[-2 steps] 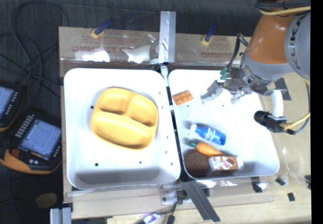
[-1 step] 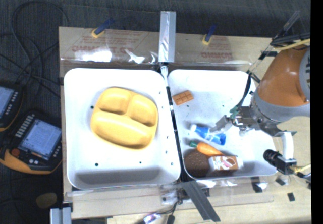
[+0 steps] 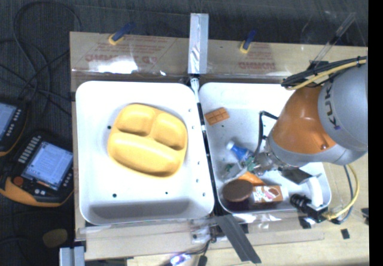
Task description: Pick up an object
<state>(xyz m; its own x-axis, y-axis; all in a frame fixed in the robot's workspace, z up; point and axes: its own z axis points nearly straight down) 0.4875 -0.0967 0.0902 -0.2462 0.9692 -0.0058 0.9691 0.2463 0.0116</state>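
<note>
A smooth, glossy yellow tray (image 3: 147, 139), moulded in three rounded lobes, lies in the left bin (image 3: 96, 199). The claw (image 3: 254, 163) dips into the right bin (image 3: 251, 100) among a blue-capped item (image 3: 238, 151), a waffled brown biscuit (image 3: 216, 116) and a dark bottle (image 3: 251, 193) whose label is unreadable; its grip I cannot tell.

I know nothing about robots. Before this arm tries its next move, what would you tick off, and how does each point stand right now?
1. Arm over the right bin, where the small things lie: ok.
2. Things within reach, such as the brown bottle and the small orange block: ok.
3. End effector state: cannot tell, the arm's own body hides it.
4. Anything already held: cannot tell.
5. Large yellow tray in the left bin, apart from the arm: ok.
</note>
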